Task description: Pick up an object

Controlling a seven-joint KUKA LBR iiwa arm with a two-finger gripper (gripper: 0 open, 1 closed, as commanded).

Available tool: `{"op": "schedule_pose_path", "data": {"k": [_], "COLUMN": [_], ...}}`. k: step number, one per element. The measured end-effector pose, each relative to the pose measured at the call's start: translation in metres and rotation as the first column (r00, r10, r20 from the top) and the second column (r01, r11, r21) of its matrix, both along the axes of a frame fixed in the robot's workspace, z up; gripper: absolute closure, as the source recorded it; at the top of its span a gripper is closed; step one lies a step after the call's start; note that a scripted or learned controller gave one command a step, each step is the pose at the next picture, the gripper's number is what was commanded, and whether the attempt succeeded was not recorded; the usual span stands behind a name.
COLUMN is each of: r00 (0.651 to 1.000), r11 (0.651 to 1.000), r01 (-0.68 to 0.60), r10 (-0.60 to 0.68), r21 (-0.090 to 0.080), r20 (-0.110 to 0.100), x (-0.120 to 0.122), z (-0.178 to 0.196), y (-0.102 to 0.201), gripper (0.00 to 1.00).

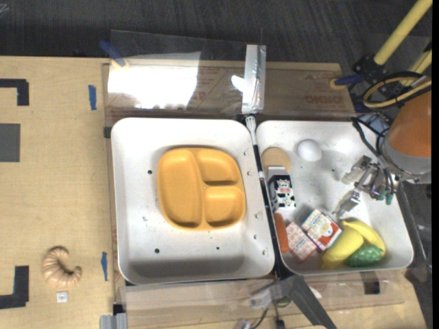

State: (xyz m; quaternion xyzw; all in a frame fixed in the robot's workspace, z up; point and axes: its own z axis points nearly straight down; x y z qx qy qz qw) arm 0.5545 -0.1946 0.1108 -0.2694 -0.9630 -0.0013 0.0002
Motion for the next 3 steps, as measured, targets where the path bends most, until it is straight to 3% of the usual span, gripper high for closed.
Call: {"op": "schedule_pose_path", "data": {"k": [1, 2, 3], "r00": [0.996, 0.895, 0.633], "r11": [0.996, 0.895, 0.633], "r01": [0.09, 0.446, 0.774], "r10": [-0.09, -0.446, -0.774], "r21": [-0.003, -0.003, -0.006], "r20": [0.001, -0.007, -0.003], "x": [-0.069, -0.076, -0.074], "z": [0.064, 0.024, 0.023], "y": [-0.008, 0.057, 0.065], "gripper": [0.0, 0.0, 0.0]}}
